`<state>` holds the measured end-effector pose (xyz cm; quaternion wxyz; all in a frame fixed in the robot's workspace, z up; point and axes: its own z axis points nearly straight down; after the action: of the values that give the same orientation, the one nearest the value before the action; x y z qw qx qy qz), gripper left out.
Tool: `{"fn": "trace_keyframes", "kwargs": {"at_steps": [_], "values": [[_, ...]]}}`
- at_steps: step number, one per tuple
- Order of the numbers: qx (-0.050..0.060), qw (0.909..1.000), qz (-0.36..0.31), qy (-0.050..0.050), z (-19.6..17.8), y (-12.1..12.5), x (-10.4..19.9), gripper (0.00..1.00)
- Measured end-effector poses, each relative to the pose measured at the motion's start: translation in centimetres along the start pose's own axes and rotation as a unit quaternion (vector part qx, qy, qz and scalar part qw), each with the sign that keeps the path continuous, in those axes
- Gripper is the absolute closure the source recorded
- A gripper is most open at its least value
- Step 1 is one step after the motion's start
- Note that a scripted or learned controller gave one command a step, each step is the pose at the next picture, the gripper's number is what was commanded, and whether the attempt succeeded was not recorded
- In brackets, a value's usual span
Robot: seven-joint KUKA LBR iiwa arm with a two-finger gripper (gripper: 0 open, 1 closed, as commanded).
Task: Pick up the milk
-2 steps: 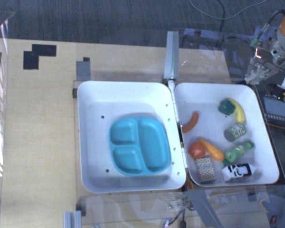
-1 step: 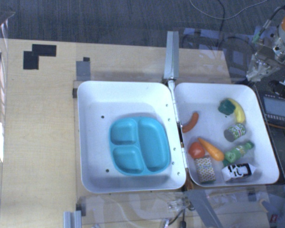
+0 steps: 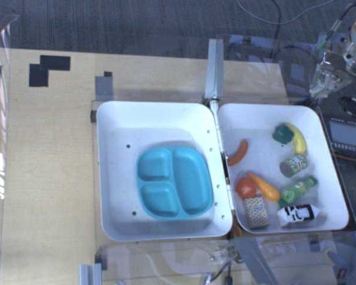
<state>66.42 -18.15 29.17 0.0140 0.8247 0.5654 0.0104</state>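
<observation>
Currently the milk carton (image 3: pixel 298 214) lies on its side in the right bin (image 3: pixel 258 123), near front corner, beside a green bottle (image 3: pixel 298 189). Gripper (image 3: pixel 326 83) hangs beyond the bin's far right corner, well apart.

A pale wooden desk (image 3: pixel 47 159) carries two shallow white bins side by side, the left bin (image 3: pixel 115 177) and the right bin (image 3: pixel 326 159) touching along a hinged middle edge. Black tape patches (image 3: pixel 47 69) lie on the desk's far left corner, and a grey bracket (image 3: pixel 213 70) stands behind the bins.
</observation>
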Motion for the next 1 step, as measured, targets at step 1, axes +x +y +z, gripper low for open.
{"fn": "trace_keyframes", "kwargs": {"at_steps": [1], "values": [[0.015,0.9986,0.051,-0.001,-1.96,-3.33,1.44,1.00]]}}
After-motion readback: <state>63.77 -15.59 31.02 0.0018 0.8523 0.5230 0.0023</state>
